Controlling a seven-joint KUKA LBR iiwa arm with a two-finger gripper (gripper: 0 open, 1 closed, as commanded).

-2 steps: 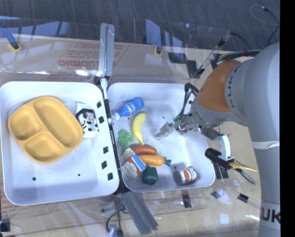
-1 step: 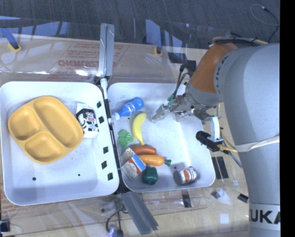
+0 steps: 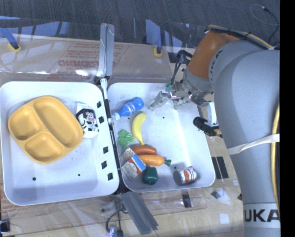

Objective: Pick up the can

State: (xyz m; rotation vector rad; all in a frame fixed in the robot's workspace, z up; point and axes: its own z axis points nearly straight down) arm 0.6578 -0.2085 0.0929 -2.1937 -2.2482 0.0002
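Note:
The can [image 3: 186, 175], short with a red and white label, lies on its side in the near right corner of the right bin [image 3: 187, 137]. My gripper [image 3: 168, 100] hangs over the far part of that bin, well away from the can toward the back. Its fingers [image 3: 157, 100] are spread open with nothing between them. The grey arm with its orange band comes in from the right above the bin's right edge.
In the right bin lie a blue bottle [image 3: 130, 106], a banana [image 3: 138, 126], a green item [image 3: 126, 138], a carrot [image 3: 150, 159], a snack packet [image 3: 132, 166] and a dark green pepper [image 3: 149, 176]. The left bin holds a yellow divided plate [image 3: 44, 128] and a small black-and-white figure [image 3: 88, 120].

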